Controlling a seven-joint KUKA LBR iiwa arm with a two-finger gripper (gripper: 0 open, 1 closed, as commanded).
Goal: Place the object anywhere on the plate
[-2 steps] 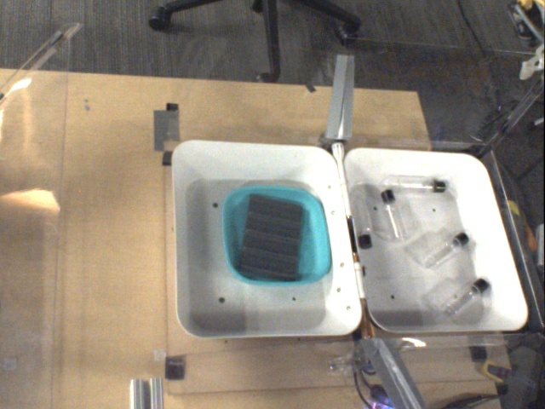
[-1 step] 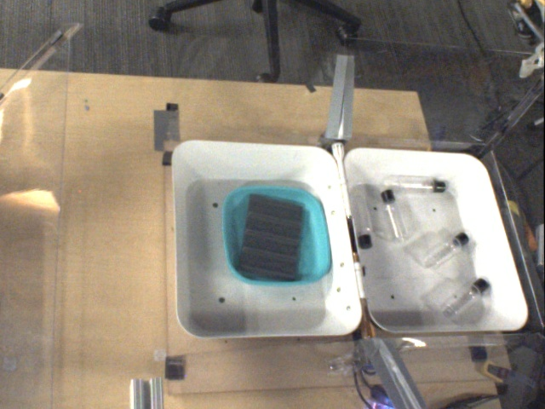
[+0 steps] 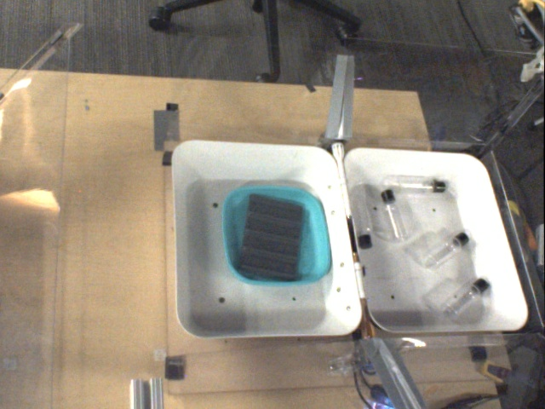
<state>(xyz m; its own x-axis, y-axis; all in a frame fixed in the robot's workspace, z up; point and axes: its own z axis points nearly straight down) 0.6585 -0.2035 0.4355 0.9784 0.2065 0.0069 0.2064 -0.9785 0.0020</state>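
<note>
Whether the hand is wide, narrow or holding anything cannot be told; on the pale wooden surface (image 3: 85,271) two shallow white bins sit side by side, their inner rims touching; the left bin (image 3: 196,313) carries a teal plate (image 3: 317,228) with rounded corners, set slightly to the right of the bin's middle; a dark ribbed block (image 3: 272,237) lies flat on the plate, well inside the teal rim, with its long side running far to near and tilted a little to the left at the near end; the block covers most of the plate's floor, and teal shows all around it; the right bin (image 3: 502,313) holds four clear vials with black caps, all lying on their sides and apart from one another; the far vial (image 3: 413,186) lies left to right with its cap to the right; the second vial (image 3: 392,216) lies just near of it, with its cap at the far end; the third vial (image 3: 443,250) lies towards the middle right with its cap pointing far right; the fourth vial (image 3: 464,296) lies nearest, in the near right part of the bin, with its cap also towards the far right; a grey metal post (image 3: 341,100) runs away from where the two bins meet at the far side; a black chair base (image 3: 264,7) stands on the carpet beyond the surface.
</note>
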